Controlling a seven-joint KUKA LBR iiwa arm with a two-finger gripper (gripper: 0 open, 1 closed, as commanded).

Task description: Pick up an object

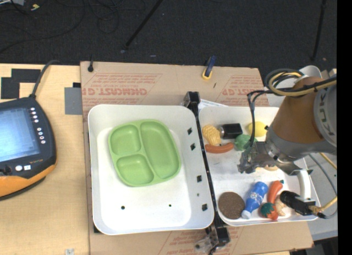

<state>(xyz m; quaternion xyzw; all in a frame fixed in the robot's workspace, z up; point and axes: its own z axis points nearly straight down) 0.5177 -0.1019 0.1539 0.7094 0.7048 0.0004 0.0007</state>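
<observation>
My gripper [248, 164] hangs low over the middle of the right bin [220, 174], below the orange-banded wrist. Its dark tip sits just below a green toy [242, 141] and a red sausage-shaped piece [219, 148], and above a blue bottle [254, 196]. I see nothing held at the tip. A yellow corn cob [210, 133], a black block [231, 129] and a yellow ball [257, 129] lie at the bin's far side. Near the front lie a brown disc [231, 204], an orange carrot [274, 191] and a small green and red piece [268, 210].
The left bin [104, 193] holds a green divided plate [145, 152]. A black divider rail [202, 166] runs between the two bins. A tablet [22, 138] lies on the bench at the far left.
</observation>
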